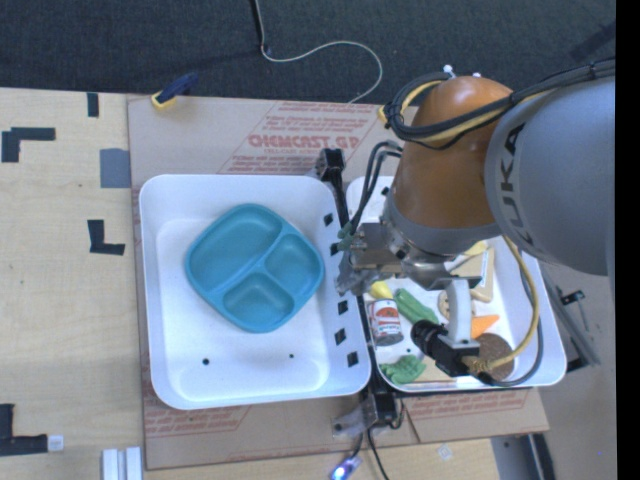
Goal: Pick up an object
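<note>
My gripper point(355, 263) hangs over the left edge of the right bin point(540, 373), under the orange-banded wrist that covers much of that bin. Just below the gripper lie a small yellow piece point(380, 290), a red and white can point(386, 321) and a green piece point(414, 304). Another green item point(404, 369) rests at the bin's front edge. Further right are an orange piece point(483, 323), a brown round thing point(494, 354) and a pale stick point(487, 268). Nothing can be seen between the gripper's tips.
The left bin point(165, 268) holds a blue divided plate point(255, 266). A row of black clips runs along the wall between the two bins point(340, 298). Cardboard lies under both bins, and a white cable trails behind them.
</note>
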Controlling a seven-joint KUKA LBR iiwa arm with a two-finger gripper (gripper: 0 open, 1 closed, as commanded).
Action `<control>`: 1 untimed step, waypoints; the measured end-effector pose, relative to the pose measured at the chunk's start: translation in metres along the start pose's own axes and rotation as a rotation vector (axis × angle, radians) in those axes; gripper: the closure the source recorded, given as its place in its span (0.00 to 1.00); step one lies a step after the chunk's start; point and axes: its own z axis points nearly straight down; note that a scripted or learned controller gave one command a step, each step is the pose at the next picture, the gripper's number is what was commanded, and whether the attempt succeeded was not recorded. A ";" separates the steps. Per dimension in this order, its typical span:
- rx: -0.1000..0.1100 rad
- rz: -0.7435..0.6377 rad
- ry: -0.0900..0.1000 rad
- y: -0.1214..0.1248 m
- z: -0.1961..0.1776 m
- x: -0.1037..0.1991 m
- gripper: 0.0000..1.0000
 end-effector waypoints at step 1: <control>0.000 0.012 -0.003 0.000 0.008 -0.048 1.00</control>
